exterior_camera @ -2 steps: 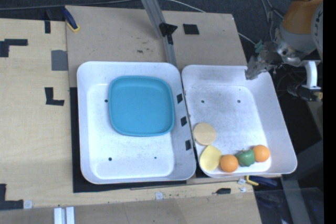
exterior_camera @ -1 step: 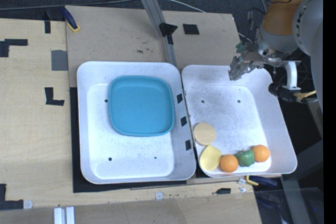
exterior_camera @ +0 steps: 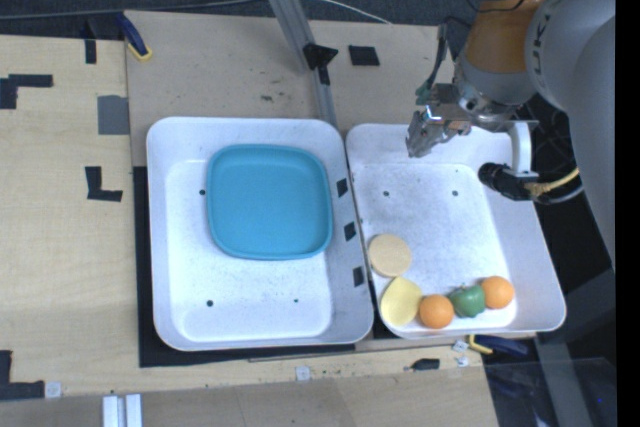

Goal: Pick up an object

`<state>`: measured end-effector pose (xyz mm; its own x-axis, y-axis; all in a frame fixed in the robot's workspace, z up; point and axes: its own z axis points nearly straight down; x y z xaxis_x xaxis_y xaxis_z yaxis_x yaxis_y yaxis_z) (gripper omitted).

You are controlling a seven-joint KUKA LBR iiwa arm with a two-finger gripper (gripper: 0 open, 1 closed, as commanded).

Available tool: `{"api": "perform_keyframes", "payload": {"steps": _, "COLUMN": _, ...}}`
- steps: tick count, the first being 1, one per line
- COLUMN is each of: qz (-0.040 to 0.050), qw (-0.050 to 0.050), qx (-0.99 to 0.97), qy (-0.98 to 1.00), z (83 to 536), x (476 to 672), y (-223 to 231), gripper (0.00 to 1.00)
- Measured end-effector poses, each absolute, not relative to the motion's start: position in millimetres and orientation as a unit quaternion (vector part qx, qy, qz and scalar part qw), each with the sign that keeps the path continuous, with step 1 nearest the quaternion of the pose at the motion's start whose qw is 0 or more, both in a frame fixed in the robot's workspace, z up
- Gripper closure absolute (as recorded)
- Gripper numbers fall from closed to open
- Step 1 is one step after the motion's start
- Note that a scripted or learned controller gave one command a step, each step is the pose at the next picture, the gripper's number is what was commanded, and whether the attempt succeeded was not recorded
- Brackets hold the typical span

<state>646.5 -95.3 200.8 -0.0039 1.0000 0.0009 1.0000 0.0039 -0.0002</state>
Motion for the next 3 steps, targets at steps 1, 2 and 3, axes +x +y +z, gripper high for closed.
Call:
{"api": "perform_keyframes", "payload": {"steps": 1, "qz": -0.0005, "qw": 0.000, "qx": -0.706, "qy": -0.709, "z": 206, "x": 639.6, "y": -44, "gripper": 1.00}}
{"api": "perform_keyframes", "payload": {"steps": 2, "qz": -0.0004, "qw": 0.001, "qx": -0.705, "qy": -0.709, "z": 211, "x": 647.5, "y": 19, "gripper": 1.00}}
{"api": "perform_keyframes", "payload": {"steps": 3, "qz": -0.0006, "qw": 0.000, "qx": -0.706, "qy": -0.709, "z": 225, "x": 649.2, "y": 66, "gripper": 1.00}}
